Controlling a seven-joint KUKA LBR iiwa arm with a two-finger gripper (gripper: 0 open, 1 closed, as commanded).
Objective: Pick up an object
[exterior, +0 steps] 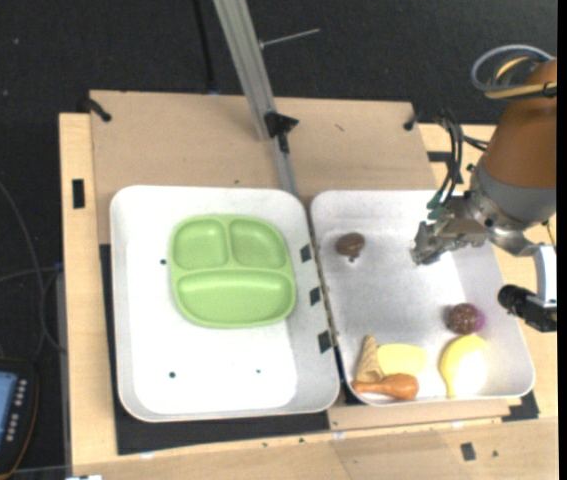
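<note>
Above the right bin (403,208), the tool (425,251) hangs, touching nothing.

Lighting: even, bright overhead; white bins (143,298) near overexposed. Shadows: faint, short, soft beneath the small items. Surroundings: dark floor, little detail. Sharpness: moderate, slightly soft throughout; hand (431,245) indistinct. Bench (193,138) edges straight, no visible distortion.

Grey arm (523,158) reaches in from the right, wrist angled down-left, gripper (429,243) low

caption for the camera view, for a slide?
Gripper over right bin of toy food; green plate in left bin.
</note>
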